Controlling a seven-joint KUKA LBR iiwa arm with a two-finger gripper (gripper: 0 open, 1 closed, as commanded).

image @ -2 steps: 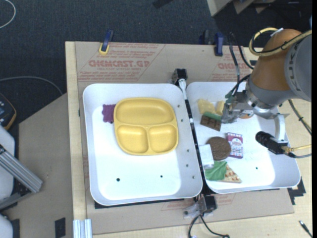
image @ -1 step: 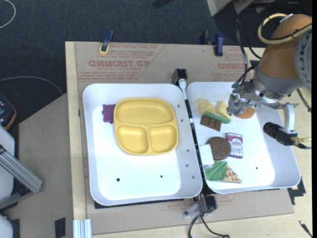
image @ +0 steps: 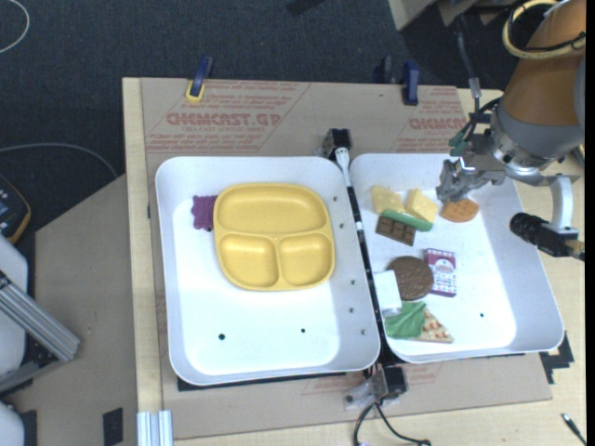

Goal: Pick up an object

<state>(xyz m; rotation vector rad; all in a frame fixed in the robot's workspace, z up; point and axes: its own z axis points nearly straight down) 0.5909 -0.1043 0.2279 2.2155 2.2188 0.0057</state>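
My gripper (image: 454, 186) hangs over the back of the right bin (image: 521, 277), just above a small orange round piece (image: 461, 213) and next to pale yellow cheese wedges (image: 409, 203). Below them lie a brown chocolate bar (image: 397, 227), a dark round cookie (image: 410, 278), a red and white packet (image: 442, 271) and a pizza slice with green leaf (image: 418, 324). Nothing shows between the fingers.
The left bin (image: 186, 323) holds a yellow three-section tray (image: 273, 233) with a purple item (image: 202, 212) at its left edge. The arm's orange band (image: 548, 63) rises at the upper right. Blue clamps (image: 409, 80) grip the board's far edge.
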